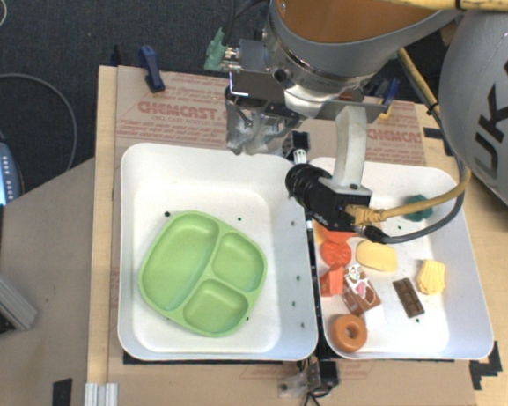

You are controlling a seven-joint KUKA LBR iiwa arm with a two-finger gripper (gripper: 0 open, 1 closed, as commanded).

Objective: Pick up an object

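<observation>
the grey arm with its orange band reaches in from the far right, and its pincer (253,136) hangs over the far rim of the left bin (141,179); whether it is clenched or released cannot be told, and nothing shows in its grasp. a green divided plate (202,273) lies in the near half of the left bin, tilted a little. the right bin (467,296) holds the small things to pick: a brown doughnut (348,332) near the front, a dark chocolate bar (408,297) to its right, a yellow piece (431,277) further right, a pale yellow block (377,255), and an orange-red piece (334,251) beside the divide. both bins sit on the counter (119,124).
</observation>
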